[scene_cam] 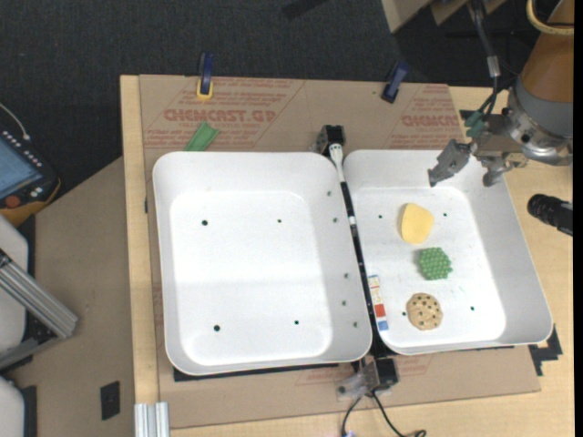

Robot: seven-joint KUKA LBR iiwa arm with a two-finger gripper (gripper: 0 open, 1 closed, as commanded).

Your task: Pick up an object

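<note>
Pick not started, as far as the frame shows. Left bin (182,189), centre-left of frame: just bare white floor with a few dark dots. Right bin (510,271), centre-right: three candidates in a rough column down its middle, all lying flat on the bin floor and apart from each other: yellow piece (416,223) on top, green knobbly piece (434,263) just below it, brown speckled cookie (424,311) lowest, near the front wall. None is lifted or touched. Gripper (466,168) sits at the upper right of the frame, over the back edge of the right bin, up and right of the yellow piece and apart from it. Fingers (448,165) look spread wide with nothing between them. Arm comes in from the right edge, orange band at the top right corner. My read: everything is left to do, namely move over a target, descend, close, lift. Yellow piece is nearest to the gripper, so likely the easiest reach.
</note>
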